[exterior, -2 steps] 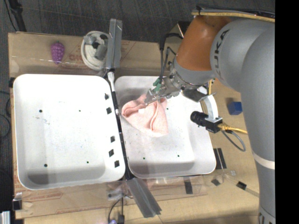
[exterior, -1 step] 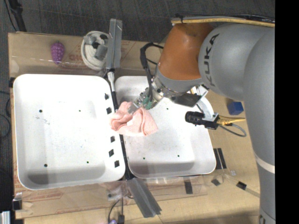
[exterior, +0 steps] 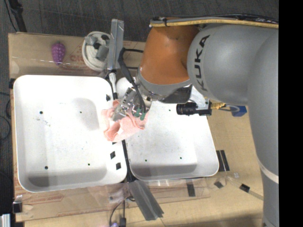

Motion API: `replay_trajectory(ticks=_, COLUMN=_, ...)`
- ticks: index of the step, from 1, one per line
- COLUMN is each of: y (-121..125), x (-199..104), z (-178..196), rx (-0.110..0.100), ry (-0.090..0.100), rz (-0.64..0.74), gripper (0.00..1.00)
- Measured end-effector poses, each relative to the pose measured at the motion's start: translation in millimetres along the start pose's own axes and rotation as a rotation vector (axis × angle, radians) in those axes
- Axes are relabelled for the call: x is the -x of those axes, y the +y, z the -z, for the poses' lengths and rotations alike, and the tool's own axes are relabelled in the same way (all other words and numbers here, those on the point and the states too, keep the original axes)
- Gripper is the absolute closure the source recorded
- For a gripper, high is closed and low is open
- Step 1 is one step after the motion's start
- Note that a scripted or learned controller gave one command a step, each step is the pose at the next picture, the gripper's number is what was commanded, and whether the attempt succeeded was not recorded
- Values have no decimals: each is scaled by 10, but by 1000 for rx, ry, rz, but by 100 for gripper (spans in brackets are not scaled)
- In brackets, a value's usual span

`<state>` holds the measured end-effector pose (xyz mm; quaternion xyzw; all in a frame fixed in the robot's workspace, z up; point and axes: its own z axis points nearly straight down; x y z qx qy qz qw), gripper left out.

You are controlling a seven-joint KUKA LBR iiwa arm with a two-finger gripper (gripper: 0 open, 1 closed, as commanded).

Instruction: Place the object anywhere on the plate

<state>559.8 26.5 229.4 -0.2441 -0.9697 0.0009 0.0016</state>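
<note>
Closest to the lens, the grey KUKA arm (exterior: 236, 56) sweeps in from the right, its orange band (exterior: 165, 51) sitting just above the wrist and blocking much of the right bin's far side. Below the wrist, the gripper (exterior: 131, 107) hangs over the seam where the two bins meet; whether its fingers are spread or pressed together cannot be told, since the metal parts there are small and cluttered. Directly under and beside it lies a crumpled pink object (exterior: 122, 124), soft-looking like cloth, draped across the shared rims of both bins, partly in the left bin (exterior: 57, 126) and partly in the right bin (exterior: 175, 150). It is touching or nearly touching the gripper, but no grasp can be made out. Both bins are shallow, white and rest on a tan bench (exterior: 232, 141). Farther back, beyond the left bin's far edge, a small purple object (exterior: 58, 52) lies on the bench, and just beside it to the right sits a white round item (exterior: 96, 51) next to an upright grey bracket (exterior: 115, 46).
</note>
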Motion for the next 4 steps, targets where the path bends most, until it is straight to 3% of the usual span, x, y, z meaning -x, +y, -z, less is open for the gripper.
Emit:
replay_trajectory(ticks=1, y=381, x=-281, z=94, rx=2, ry=-4, rz=405, gripper=100)
replay_trajectory(ticks=2, y=759, x=-623, z=-32, rx=1, ry=-2, rz=496, gripper=100)
replay_trajectory(ticks=3, y=1130, x=-990, z=3, rx=1, ry=-4, rz=499, gripper=100)
replay_trajectory(ticks=4, y=1129, x=-988, z=5, rx=1, ry=-4, rz=499, gripper=0)
